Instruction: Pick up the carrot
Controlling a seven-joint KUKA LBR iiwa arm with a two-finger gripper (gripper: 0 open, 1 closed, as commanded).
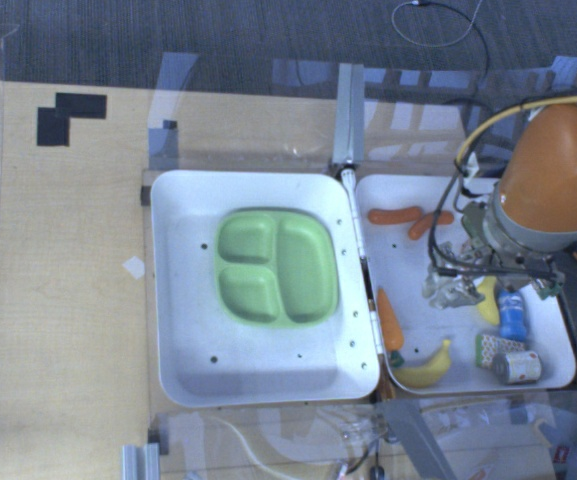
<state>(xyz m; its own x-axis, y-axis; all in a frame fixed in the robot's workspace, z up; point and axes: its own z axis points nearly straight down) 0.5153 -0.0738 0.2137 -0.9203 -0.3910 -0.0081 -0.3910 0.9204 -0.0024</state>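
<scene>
The carrot (388, 320) is a slim orange piece with a dark green end. It lies lengthwise along the left wall of the right bin (564, 373), just above a banana. My gripper (454, 290) hangs over the middle of that bin, under the orange wrist band (558, 168). It is to the right of the carrot and slightly farther back, and apart from it. I see nothing in its grasp.
The left bin (183, 368) holds a green divided plate (274, 267). In the right bin are a banana (425, 366), two orange-red sausage-like pieces (396, 215), a blue bottle (511, 316), a yellow item (487, 304) and a can (517, 367). Cables trail off the arm.
</scene>
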